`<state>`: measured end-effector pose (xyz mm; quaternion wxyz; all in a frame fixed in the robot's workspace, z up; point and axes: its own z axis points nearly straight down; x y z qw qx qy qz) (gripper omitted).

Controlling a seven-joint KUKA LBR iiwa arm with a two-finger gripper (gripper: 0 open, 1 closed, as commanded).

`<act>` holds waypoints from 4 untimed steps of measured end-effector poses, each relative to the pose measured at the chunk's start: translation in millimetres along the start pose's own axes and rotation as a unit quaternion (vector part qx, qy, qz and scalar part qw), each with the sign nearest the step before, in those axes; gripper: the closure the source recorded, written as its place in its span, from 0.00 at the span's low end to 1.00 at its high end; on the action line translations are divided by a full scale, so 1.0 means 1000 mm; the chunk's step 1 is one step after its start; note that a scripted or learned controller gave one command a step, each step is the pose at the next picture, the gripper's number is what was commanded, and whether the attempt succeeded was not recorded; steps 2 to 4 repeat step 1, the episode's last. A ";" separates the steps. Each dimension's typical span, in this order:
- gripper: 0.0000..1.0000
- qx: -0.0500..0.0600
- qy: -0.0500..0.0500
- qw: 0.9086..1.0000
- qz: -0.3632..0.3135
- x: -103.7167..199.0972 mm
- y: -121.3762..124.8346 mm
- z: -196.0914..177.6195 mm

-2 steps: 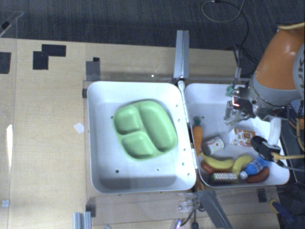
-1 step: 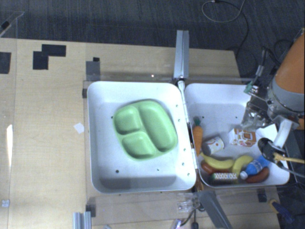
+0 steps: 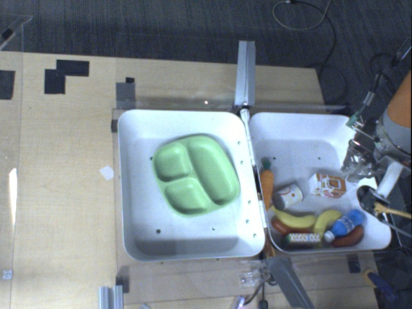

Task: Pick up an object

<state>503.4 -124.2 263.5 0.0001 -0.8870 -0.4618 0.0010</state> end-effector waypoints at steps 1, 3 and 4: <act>1.00 0.001 0.000 1.000 0.006 0.016 0.069 0.047; 1.00 0.001 0.000 1.000 0.006 0.016 0.069 0.047; 1.00 0.001 0.000 1.000 0.006 0.016 0.069 0.047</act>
